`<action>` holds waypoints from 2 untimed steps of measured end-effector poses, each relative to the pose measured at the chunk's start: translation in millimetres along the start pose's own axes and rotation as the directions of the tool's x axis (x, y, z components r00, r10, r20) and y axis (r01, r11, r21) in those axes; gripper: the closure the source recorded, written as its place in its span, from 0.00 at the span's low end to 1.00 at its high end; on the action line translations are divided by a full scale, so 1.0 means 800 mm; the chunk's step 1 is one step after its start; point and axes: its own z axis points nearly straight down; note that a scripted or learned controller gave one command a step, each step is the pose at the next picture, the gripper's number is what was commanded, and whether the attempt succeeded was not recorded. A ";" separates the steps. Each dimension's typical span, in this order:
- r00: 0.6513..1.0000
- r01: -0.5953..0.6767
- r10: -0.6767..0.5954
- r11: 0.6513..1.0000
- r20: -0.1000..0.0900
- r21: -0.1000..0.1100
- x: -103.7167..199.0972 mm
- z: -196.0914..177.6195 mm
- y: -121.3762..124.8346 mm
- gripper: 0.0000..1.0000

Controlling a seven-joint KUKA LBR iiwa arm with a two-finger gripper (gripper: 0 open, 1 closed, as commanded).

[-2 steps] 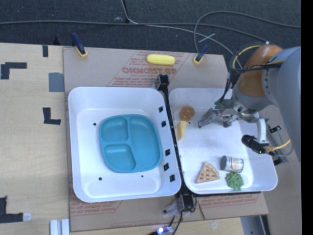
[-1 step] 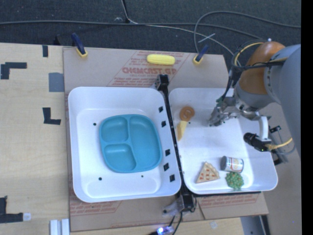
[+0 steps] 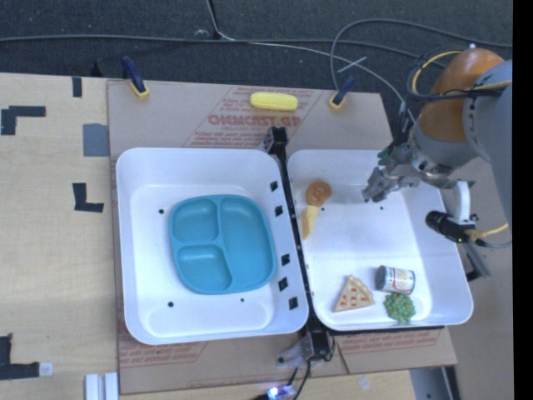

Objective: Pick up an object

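Right bin: waffle wedge, tipped can, green cluster (grapes, perhaps), round brown pastry.

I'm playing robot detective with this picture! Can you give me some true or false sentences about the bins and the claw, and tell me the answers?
1. The blue divided plate lies in the left bin. True.
2. The pizza slice sits on the blue plate. False: it lies in the right bin, beside the small can.
3. The claw hangs over the right bin. True.
4. The yellow banana is inside a bin. False: it lies on the cardboard behind both bins.
5. The green grapes are near the can. True.
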 end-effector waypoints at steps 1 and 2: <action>1.000 0.001 -0.001 1.000 0.000 -0.001 0.005 -0.066 0.014 1.00; 1.000 0.000 0.000 1.000 0.001 0.000 0.000 -0.121 0.019 1.00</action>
